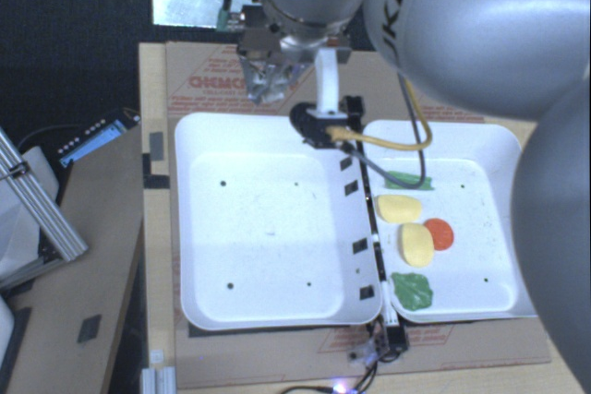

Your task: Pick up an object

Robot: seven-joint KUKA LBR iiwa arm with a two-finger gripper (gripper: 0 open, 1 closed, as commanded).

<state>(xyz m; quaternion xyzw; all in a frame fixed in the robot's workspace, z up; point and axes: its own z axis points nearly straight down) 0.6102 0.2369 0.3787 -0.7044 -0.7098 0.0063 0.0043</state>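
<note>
The grey arm (480, 23) comes in from 3 o'clock and crosses high over the right bin (485, 198). Its tool (268, 86) hangs at 12 o'clock of the left bin (268, 235), just beyond the far rim of that bin, above the cardboard sheet (199, 78) with red print that lies on the surface (111, 235). No object is seen at the tool. Whether the tool is released or clenched, I cannot tell from this view.

All the things to pick are in the right bin, gathered on its 9 o'clock side, close to the wall it shares with the left bin. A flat green strip (406, 180) lies nearest to 12 o'clock. Toward 6 o'clock from it is the upper yellow piece (399, 208), and after that the lower yellow piece (416, 245). The red ball (440, 234) is at 3 o'clock of the lower yellow piece and touches it. A green lump (413, 291) lies nearest to 6 o'clock, near the front rim. These things are well apart from the tool, at about 5 o'clock from it.
</note>
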